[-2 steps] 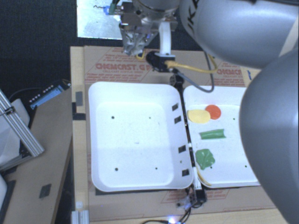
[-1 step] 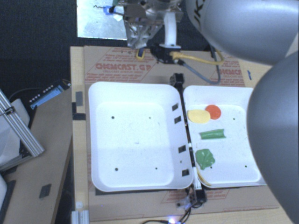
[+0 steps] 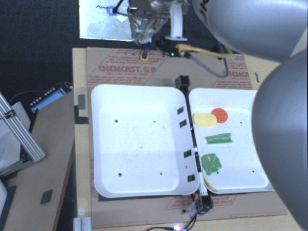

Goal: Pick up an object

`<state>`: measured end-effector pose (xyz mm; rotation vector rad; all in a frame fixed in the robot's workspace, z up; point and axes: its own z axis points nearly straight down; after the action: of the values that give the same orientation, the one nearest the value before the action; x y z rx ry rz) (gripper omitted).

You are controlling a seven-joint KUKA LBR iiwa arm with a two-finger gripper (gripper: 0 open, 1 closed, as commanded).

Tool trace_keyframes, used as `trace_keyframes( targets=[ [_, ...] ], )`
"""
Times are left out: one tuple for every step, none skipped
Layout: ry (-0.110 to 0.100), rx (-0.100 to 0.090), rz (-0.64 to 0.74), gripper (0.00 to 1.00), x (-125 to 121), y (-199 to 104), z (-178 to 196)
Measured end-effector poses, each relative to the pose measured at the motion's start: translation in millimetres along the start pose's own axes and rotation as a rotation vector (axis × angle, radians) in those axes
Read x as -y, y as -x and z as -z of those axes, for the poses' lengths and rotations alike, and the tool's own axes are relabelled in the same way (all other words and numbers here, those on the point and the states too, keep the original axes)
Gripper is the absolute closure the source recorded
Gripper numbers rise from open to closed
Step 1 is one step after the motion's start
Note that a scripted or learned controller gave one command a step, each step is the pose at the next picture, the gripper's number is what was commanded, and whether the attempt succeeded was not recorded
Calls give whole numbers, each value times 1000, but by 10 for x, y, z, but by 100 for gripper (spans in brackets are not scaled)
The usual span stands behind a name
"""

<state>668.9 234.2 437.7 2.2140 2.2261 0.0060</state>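
Four small flat pieces, among them a long green strip [image 3: 219, 138], lie in the right white bin [image 3: 240, 181], well apart from the raised claw [image 3: 143, 35], whose state I cannot tell.

- Fixed above the tabletop [image 3: 82, 191], looking down at a slant.
- Near enough to take in both white bins [image 3: 139, 143] side by side.
- Crowded at right by the grey arm [image 3: 284, 129] reaching in.

A yellow piece [image 3: 205, 120] and an orange disc [image 3: 220, 115] touch in the right bin [image 3: 240, 184]. Below lie a green stick [image 3: 219, 138] and a green leaf [image 3: 211, 163].
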Motion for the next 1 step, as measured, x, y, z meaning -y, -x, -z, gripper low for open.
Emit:
trace_keyframes(
  targets=[
    [-1,5,-17,100,4,1316,16]
  ],
)
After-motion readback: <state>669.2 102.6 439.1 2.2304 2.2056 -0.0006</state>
